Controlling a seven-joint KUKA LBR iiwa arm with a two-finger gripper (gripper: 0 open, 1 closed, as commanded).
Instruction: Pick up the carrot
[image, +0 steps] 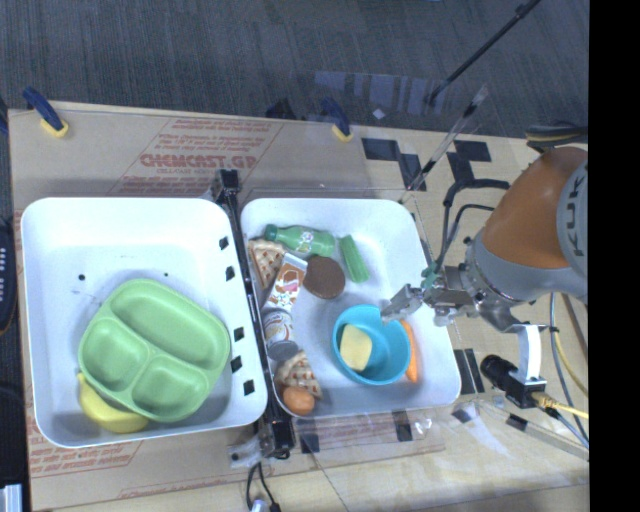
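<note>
Carrot (411, 352) is lying in the right bin (432, 262), squeezed between the blue bowl (372, 345) and the bin's right wall, which is leaving little room beside it. The gripper (402, 303) is hovering just above the carrot's far end, probably lining up a grasp; whether it is spread or closed I cannot tell. Left of the bowl, a brown disc (324, 278) and green bottle (303, 239) are lying clear of the approach.
</note>
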